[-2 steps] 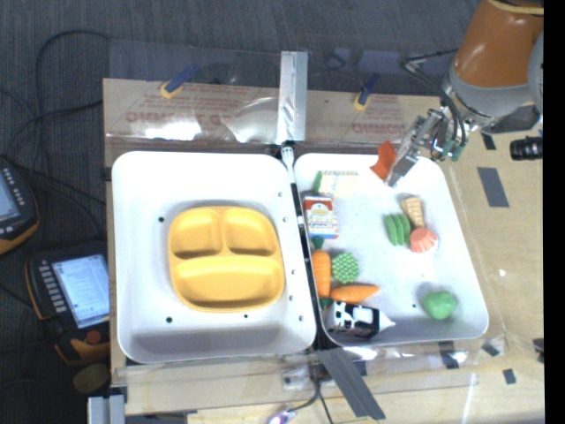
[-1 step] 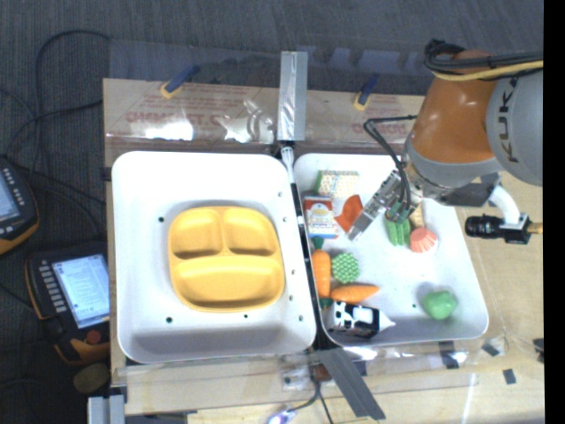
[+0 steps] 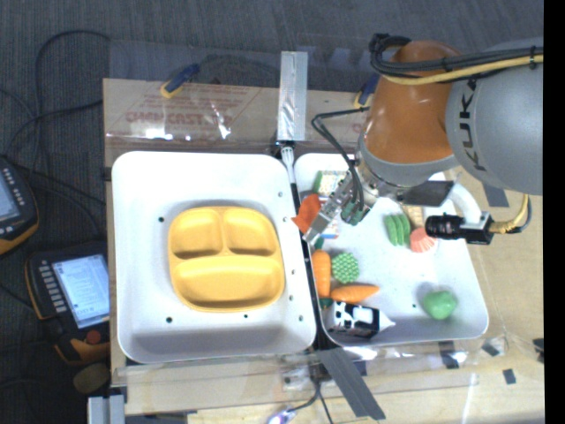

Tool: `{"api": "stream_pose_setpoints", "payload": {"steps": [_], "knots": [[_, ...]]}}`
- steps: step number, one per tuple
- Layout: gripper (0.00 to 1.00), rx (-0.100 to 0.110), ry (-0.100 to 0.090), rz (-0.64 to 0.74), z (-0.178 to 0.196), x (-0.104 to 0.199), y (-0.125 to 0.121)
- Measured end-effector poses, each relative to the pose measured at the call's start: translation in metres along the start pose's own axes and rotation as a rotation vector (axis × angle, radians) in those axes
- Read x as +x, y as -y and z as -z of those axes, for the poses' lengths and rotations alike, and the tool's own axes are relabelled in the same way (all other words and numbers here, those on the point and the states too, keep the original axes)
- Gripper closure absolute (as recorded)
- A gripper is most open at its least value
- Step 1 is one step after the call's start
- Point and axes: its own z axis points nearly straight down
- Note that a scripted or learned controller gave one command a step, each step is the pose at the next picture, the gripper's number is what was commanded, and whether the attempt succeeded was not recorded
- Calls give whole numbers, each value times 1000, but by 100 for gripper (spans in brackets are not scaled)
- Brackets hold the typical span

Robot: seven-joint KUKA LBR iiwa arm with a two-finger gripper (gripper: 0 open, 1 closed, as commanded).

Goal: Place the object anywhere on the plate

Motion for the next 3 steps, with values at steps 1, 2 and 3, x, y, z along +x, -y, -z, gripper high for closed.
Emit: {"api": "stream_pose_setpoints", "payload": {"steps": [1, 2, 3], "knots": [[100, 2, -1, 46, -11, 68, -25], [100, 0, 3, 87, 201, 131, -48], [100, 2, 0, 177, 94, 171, -90]]}}
